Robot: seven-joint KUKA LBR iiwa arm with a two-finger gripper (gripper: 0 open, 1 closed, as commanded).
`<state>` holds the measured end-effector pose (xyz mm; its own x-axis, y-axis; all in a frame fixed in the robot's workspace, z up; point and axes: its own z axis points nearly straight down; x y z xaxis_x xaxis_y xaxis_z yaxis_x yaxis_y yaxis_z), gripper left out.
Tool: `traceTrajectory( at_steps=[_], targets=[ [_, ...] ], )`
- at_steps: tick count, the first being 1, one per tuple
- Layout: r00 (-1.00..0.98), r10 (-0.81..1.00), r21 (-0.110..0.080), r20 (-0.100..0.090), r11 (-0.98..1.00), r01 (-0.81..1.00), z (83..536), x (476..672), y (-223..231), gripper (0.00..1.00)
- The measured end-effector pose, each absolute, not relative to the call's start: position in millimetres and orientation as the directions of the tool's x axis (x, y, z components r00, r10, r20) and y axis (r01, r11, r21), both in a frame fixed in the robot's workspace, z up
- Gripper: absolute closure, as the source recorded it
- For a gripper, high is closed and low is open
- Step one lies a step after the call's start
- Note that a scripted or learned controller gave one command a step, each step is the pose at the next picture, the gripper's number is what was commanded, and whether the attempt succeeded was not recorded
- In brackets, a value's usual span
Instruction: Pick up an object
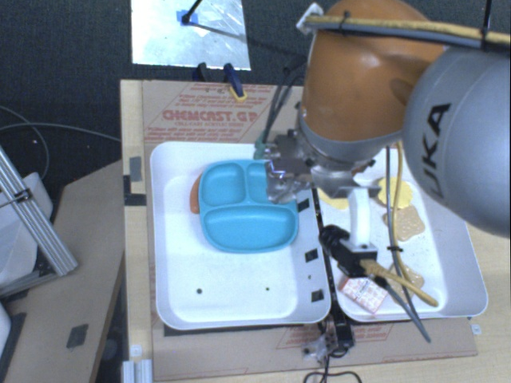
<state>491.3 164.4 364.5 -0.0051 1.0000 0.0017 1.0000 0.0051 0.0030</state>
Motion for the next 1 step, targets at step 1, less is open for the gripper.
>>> traceTrajectory(
  at_steps=[1],
  targets=[
    [-0.007,1.000,0.020,0.009,0.007,1.000,544.9,486.6,183.0,1.00]
  ],
)
